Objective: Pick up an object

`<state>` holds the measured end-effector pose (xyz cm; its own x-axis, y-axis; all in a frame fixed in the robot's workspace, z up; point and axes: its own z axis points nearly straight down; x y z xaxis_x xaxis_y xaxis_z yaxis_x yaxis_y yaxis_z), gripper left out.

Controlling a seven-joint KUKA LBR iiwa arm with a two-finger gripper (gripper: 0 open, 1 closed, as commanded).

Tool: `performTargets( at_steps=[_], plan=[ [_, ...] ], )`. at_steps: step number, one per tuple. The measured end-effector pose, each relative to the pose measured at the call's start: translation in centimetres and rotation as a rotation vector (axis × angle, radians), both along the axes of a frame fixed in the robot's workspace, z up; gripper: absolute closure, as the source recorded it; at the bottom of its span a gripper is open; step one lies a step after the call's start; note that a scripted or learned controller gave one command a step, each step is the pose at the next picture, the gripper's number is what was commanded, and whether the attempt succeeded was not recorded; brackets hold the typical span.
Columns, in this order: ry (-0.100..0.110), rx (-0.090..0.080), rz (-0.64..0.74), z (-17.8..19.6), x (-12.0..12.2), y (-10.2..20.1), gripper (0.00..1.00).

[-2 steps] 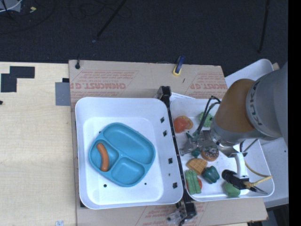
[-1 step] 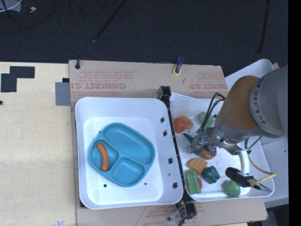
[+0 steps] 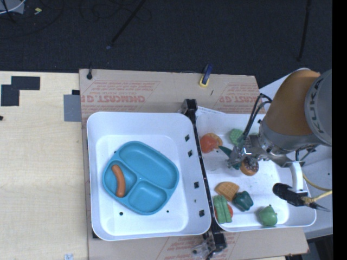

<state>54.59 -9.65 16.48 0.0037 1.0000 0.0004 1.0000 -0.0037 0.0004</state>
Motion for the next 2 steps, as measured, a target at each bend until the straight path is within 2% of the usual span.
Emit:
performTargets(
  at_steps=[1, 2],
  plan=[
    [-0.004, -0.001, 0.003, 6.22, 0.35, -0.51, 1.00],
    [0.002, 0.000, 0.003, 6.22, 0.34, -0.56, 1.00]
  ],
)
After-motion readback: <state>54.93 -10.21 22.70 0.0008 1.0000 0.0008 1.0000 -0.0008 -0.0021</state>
